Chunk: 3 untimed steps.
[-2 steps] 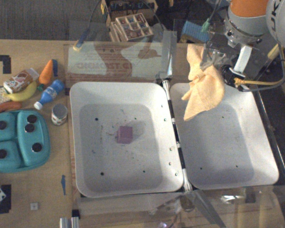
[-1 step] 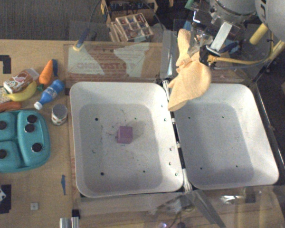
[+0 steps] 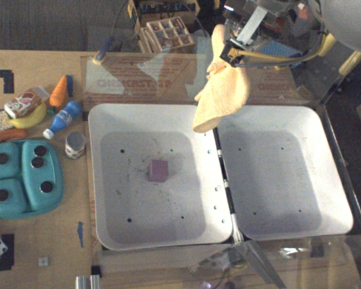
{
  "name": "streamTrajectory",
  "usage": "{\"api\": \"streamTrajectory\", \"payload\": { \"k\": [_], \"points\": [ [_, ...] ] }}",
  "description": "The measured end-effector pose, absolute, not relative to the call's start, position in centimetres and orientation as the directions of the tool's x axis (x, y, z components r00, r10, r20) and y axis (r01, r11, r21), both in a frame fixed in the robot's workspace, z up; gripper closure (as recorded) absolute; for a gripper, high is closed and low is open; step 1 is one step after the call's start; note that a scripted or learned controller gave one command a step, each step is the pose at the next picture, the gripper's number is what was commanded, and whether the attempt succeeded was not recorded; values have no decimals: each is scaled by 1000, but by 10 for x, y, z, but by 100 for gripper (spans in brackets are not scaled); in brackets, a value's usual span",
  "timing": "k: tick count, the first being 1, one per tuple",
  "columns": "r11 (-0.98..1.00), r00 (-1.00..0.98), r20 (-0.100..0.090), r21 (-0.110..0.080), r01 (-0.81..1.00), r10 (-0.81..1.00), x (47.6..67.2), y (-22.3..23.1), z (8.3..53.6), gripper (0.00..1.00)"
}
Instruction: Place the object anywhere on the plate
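A pale yellow cloth (image 3: pixel 225 92) hangs in the air over the back rims of the two bins, above the seam between them. Its top is bunched at my gripper (image 3: pixel 227 48), which is shut on it. The cloth's lower tip dangles just over the back right corner of the left bin (image 3: pixel 108 221). A small purple cube (image 3: pixel 157 170) lies on the floor of the left bin. The teal divided plate (image 3: pixel 21 208) sits on the bench left of the bins, far from the gripper, with small dark round pieces in its compartments.
The right bin (image 3: pixel 289 179) lies below and to the right of the gripper. Left of the bins are a small can (image 3: pixel 75 144), a blue bottle (image 3: pixel 62 118), a carrot (image 3: pixel 59 90) and a banana (image 3: pixel 27 118). A wooden box (image 3: pixel 166 34) stands behind the bins.
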<state>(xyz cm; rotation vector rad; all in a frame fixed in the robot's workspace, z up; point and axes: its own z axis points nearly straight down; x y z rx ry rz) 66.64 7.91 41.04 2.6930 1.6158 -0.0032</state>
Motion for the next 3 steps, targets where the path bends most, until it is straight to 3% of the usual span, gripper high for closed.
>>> {"api": "streamTrajectory", "payload": {
  "k": [2,3],
  "points": [
    [-386,386,-5,-6,923,923,666,227,310,100],
    [-628,628,-2,-1,778,778,659,225,367,100]
  ]
}}
